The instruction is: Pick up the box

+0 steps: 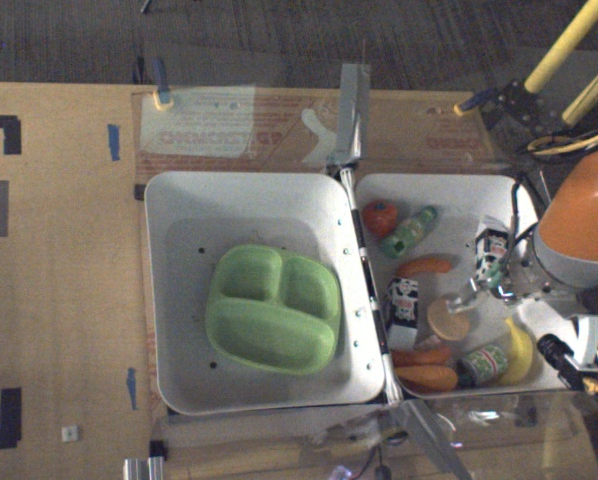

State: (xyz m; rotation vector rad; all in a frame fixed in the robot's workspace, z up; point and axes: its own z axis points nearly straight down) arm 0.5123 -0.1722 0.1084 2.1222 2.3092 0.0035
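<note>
Box (492, 251), cow-print carton, sat in the right bin (379, 190), above and view-right of the tan disc (447, 320). Pincer (487, 286) was low in the bin, just below the box; touching or just beside, not resolvable. Pincer state: cannot tell, spread vs. pressed together not visible. A 2nd, similar box (403, 301) lay view-left of the disc, apart from the pincer.

Progress (est.): approach approx. complete, pincer at item level. No grasp confirmed and the box did not look raised. Remaining: secure grip, lift.
</note>
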